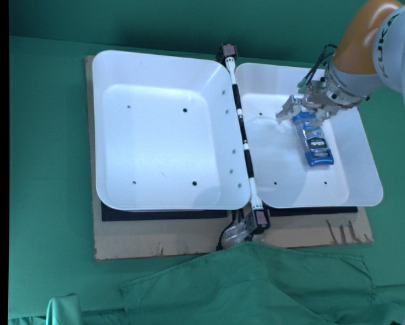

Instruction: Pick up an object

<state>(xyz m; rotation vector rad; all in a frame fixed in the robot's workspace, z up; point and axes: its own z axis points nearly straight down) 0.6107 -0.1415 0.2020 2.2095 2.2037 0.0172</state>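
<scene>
From where I stand, the right-hand bin (365,188) is the thing to steer by. Inside it, toward its far right part, lies a slim blue packet (313,141), flat on the white floor with its long side running from the back of the bin toward the front and its near end swung slightly rightward. The arm (385,39) reaches in over that bin's far right corner, orange band uppermost, and carries the hand (303,114) down onto the far end of the packet. The hand sits right over that end, and its fingers (284,109) seem spread either side of it, but whether they are truly pinching the packet or merely resting against it I cannot tell at this slant.

The wrist leans inward from the corner, I judge, so that the fingers can straddle the packet's narrow width rather than its length. A grip at one end, though, would likely let the free end droop or slip on lifting.

To the left of the right-hand bin, across the black-and-white divider rod (242,131), sits the left bin (104,66). Both rest on a brown board (128,239) on the green-covered bench (47,147), with loose green cloth (257,283) bunched in front.
</scene>
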